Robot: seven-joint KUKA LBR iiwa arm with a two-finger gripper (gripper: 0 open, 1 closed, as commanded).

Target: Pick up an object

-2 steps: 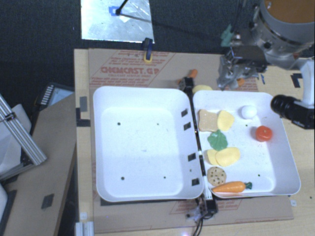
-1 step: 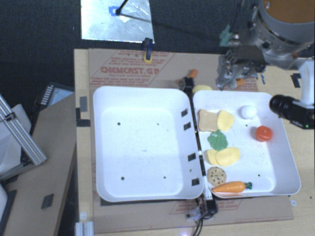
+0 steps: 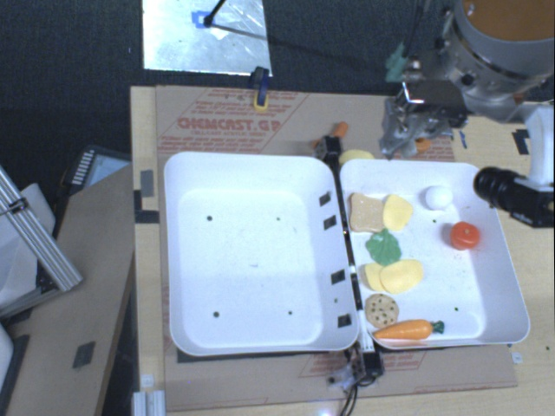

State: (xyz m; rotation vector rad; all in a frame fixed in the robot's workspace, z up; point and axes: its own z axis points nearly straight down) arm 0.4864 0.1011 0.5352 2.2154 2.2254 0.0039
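My gripper [image 3: 401, 141] hangs over the back rim of the right bin [image 3: 499, 297], near its far left corner. Toy food lies in that bin: a tan bread slice [image 3: 365, 212], a yellow chip [image 3: 398, 211], a white egg [image 3: 437, 197] and a red tomato [image 3: 465, 235]. Nearer the front are a green leafy piece [image 3: 383, 248], two yellow pieces [image 3: 400, 276], a cookie [image 3: 381, 309] and an orange carrot [image 3: 404, 328]. A yellow item [image 3: 355, 157] rests at the bin's back left corner, just left of the gripper.
The left bin [image 3: 251, 250] sits beside the right one, with black clips [image 3: 331, 224] along the shared rim. A small orange thing [image 3: 341, 130] lies on the cardboard behind the bins. A shiny sheet [image 3: 204, 24] lies at the far back left.
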